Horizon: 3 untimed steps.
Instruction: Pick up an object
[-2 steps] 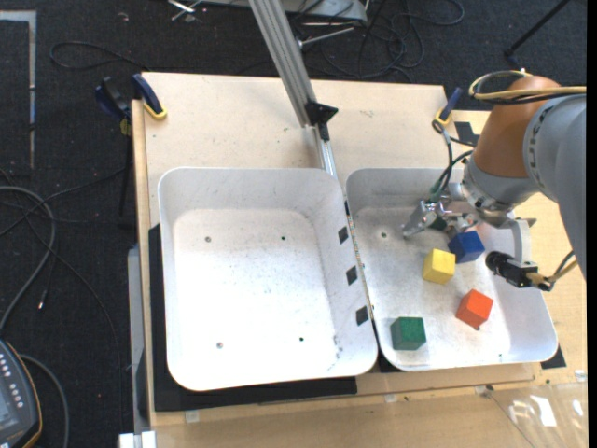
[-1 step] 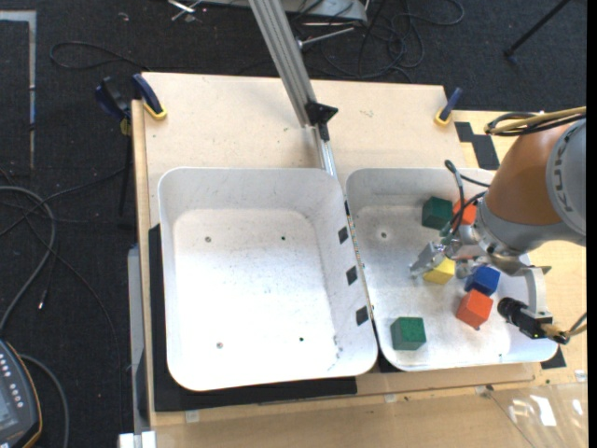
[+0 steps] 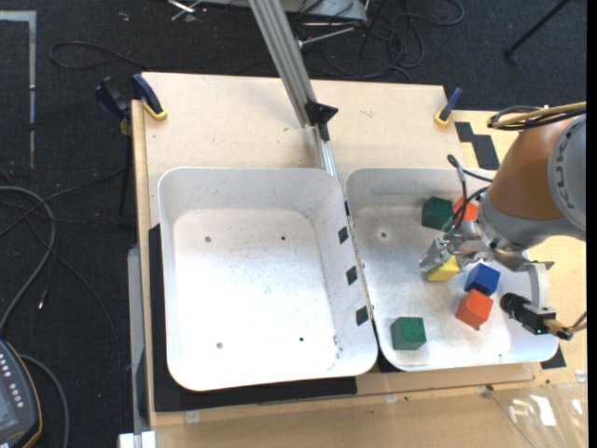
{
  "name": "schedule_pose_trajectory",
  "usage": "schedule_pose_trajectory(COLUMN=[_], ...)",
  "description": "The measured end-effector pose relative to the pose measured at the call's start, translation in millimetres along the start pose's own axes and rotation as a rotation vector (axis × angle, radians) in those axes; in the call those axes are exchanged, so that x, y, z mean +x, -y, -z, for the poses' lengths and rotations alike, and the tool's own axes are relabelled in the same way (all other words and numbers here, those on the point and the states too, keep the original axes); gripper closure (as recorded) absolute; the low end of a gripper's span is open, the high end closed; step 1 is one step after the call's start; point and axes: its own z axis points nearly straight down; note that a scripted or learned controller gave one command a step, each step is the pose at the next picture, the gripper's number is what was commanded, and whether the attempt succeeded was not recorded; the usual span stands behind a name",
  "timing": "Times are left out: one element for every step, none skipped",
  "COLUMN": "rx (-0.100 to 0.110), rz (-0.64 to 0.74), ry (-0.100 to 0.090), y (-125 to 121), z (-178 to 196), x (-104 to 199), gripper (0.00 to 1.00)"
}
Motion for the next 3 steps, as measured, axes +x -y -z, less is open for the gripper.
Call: schedule_pose_trajectory(rx=[-0.008, 0.003, 0.001], rz=[0.008, 0.012, 0.011], ry=[0.000, -0.004, -0.004], y=[-28.2, -29.5, -17.5], z=[104.4, 89.0, 114.2], x=[59.7, 155.2, 217.3], gripper=[1.00, 1.00, 1.00])
